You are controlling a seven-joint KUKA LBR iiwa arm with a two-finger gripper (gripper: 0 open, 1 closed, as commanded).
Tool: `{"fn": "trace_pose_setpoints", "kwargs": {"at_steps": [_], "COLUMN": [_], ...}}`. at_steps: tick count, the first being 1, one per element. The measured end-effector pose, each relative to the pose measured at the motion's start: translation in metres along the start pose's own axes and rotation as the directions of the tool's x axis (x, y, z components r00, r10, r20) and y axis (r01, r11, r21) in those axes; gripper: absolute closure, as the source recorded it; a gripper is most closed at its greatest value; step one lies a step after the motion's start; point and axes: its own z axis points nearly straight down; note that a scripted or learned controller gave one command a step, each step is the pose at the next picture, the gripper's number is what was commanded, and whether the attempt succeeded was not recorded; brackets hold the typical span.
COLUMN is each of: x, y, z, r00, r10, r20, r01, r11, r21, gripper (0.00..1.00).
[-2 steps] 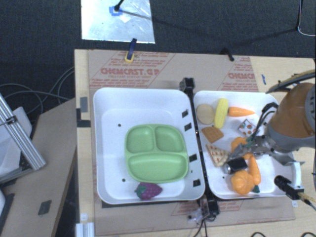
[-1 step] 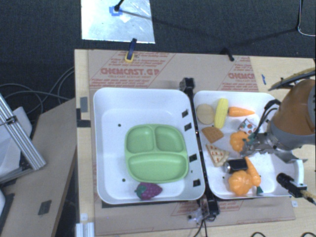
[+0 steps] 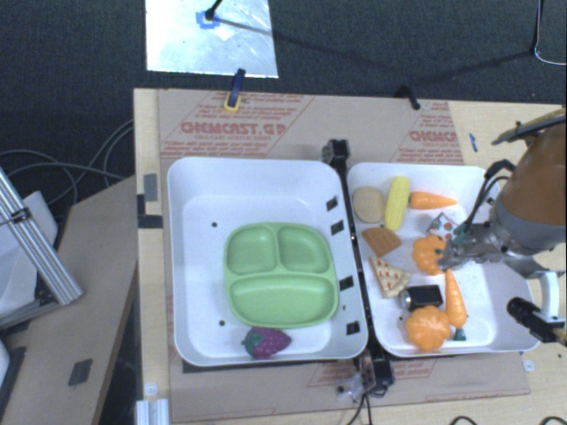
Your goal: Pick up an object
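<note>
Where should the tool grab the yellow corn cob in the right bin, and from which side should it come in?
Probably from above, closing across the middle of the yellow corn cob. The cob lies flat, long axis running roughly toward the bin's far wall, so its narrow width suits two fingers. The round beige bread roll sits close on the cob's left in the view, so gripping slightly toward the far end may leave more room.

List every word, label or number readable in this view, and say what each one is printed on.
"CHEMCAST GP": red print on the brown protective sheet under the bins, above the left bin.
A second red print of the same kind on that sheet, above the right bin, is too blurred to read.
A small packet beside the pincer carries markings too small to read.
</note>
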Motion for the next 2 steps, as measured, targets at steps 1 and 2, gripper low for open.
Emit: {"fn": "trace_pose_setpoints", "kwargs": {"at_steps": [1,2], "x": [0.000,0.000], "y": [-0.004,-0.003], "z": [-0.062,-0.076], "r00": [1.000,1.000], "r10": [0.000,0.000], "r20": [0.001,0.000], "r01": [0.000,0.000], "r11": [1.000,1.000], "r21": [-0.002,0.001], "gripper": [1.00,1.00]}}
